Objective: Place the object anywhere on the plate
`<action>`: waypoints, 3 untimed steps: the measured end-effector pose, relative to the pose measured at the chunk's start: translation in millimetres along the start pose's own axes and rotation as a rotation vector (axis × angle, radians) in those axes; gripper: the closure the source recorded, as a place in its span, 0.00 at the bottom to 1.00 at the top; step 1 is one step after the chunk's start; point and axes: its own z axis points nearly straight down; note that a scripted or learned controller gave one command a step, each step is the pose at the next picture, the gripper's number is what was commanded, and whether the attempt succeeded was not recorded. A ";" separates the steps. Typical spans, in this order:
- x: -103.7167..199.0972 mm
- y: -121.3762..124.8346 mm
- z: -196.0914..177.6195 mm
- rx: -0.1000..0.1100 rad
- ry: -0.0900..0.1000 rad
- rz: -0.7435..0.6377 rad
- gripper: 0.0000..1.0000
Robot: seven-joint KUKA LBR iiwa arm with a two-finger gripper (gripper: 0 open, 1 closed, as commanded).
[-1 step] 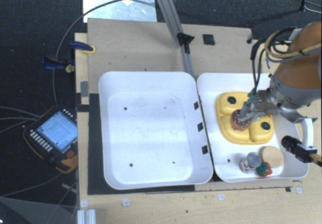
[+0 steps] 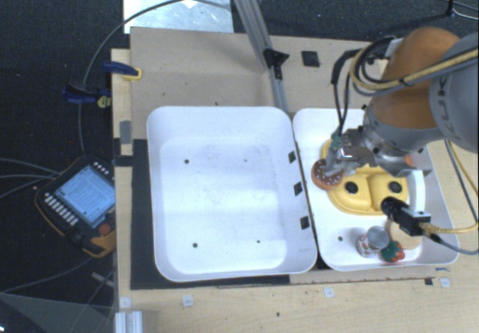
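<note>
On the bench [image 2: 217,69], two shallow white bins side by side; left bin [image 2: 224,189], bare white floor with a few small dark dots showing; right bin [image 2: 318,242], holding every loose item listed below. Item one: yellow plate [image 2: 367,193], moulded with raised humps, lying near the middle of the right bin, its upper part covered by the arm. Item two: small round brownish object [image 2: 323,173], speckled, resting at the plate's left edge, touching or overlapping its rim; whether it lies on the plate or on the bin floor beside it cannot be told. Item three: small figure-like toy [image 2: 372,242] with a pale top and a green and red part at its right side, near the bin's lower wall, apart from the plate. Arm [image 2: 419,92]: grey with orange band, reaching in from the right over the right bin; gripper [image 2: 340,153] low over the plate's upper left corner, just above the brownish object; finger opening too blurred and hidden to tell, and no hold on anything can be confirmed. Beyond the bench at left, a handheld pendant [image 2: 78,200] with a lit screen on the dark floor.
</note>
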 end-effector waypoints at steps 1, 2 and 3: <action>45.6 19.7 8.3 -0.001 0.000 0.001 1.00; 94.8 28.1 14.5 0.000 0.000 0.001 1.00; 143.4 44.5 18.5 -0.001 0.001 0.001 1.00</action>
